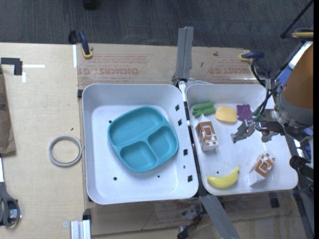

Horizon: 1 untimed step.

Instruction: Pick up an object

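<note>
1. Hovering over the right bin (279,183), the tool (242,133) sits on bare white floor amid the objects; whether its jaws are parted or closed is not legible from this slant, and nothing is seen between them.
2. Candidates, placed from the tool: purple piece (244,112) just up from it, yellow lump (226,114) up and to the left, green piece (203,108) further left along the same line, small carton (207,136) to the left near the bin's dividing wall, banana (223,179) below, second carton (262,166) below and to the right.
3. Doing the step well, as I judge it: commit to one target. The purple piece is nearest, but it sits close to the yellow lump, so a sloppy descent could nudge both. The banana lies apart from its neighbours and looks the cleaner choice; straddle it across its narrow width, not along its curve.
4. Descend straight, centre first, close only once the jaws bracket the object.
5. Hard to make out: the tool's fingertips blur into cables and grey metal; the purple piece's shape is unclear; the second carton's lower edge merges with the bin's rim; the arm (301,91) is cut off at the frame's side.
6. Left of the tool, the other bin (94,133) holds a blue divided tray (143,138).
</note>
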Motion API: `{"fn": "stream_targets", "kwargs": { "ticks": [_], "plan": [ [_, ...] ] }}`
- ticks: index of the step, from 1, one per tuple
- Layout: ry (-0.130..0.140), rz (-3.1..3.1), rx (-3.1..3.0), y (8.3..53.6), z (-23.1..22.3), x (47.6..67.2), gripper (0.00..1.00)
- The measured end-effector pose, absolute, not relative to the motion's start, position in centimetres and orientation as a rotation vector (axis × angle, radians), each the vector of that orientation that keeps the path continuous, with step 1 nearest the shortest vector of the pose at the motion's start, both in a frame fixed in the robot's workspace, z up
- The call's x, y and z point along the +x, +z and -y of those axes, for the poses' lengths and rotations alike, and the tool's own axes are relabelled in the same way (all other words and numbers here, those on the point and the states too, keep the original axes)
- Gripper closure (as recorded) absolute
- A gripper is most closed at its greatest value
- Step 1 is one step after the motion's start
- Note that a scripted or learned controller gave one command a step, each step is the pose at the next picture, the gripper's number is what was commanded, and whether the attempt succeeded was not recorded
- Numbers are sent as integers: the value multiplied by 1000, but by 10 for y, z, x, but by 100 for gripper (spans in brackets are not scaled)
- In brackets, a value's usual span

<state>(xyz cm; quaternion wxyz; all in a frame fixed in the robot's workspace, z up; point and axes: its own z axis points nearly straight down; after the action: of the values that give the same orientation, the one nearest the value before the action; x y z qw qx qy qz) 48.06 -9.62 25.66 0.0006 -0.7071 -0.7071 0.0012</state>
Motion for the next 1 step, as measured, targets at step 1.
{"fn": "stream_targets", "kwargs": {
  "ticks": [1],
  "plan": [
    [3,2301,-2137,260,80,484,0]
  ]
}}
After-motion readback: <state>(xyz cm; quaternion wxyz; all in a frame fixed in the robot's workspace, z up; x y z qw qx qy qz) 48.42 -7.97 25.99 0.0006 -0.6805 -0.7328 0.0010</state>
